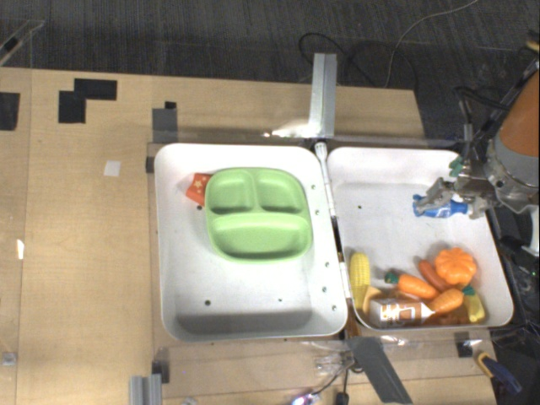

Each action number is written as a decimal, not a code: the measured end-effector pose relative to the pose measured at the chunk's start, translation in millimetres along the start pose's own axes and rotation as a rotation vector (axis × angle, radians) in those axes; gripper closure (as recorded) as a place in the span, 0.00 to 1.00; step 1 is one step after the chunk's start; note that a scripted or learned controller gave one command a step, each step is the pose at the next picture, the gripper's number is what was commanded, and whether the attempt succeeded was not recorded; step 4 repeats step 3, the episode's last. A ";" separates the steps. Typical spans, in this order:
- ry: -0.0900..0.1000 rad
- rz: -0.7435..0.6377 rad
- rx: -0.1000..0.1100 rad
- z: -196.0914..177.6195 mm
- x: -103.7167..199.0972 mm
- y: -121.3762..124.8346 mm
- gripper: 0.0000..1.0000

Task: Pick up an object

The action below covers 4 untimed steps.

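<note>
Brown bottle, carrots right bin, green tray left

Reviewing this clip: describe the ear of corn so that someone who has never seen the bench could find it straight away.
Take the right-hand bin of the two white ones and go to its near left corner. The corn lies there lengthwise against the wall that divides the bins, just left of the carrots and above the brown bottle. It is the only pale yellow, knobbly piece; its neighbours are orange or brown.

A small blue object lies flat near the right bin's far right wall.
</note>
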State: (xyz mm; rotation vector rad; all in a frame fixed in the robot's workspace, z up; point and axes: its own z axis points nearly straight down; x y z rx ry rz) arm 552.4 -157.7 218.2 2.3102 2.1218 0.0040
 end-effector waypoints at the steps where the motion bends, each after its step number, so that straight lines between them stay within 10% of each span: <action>1: 0.001 -0.023 0.000 -35.1 42.4 2.5 1.00; 3: 0.002 -0.043 0.003 9.2 140.6 -9.6 1.00; 4: 0.002 -0.043 0.003 9.2 140.6 -9.6 1.00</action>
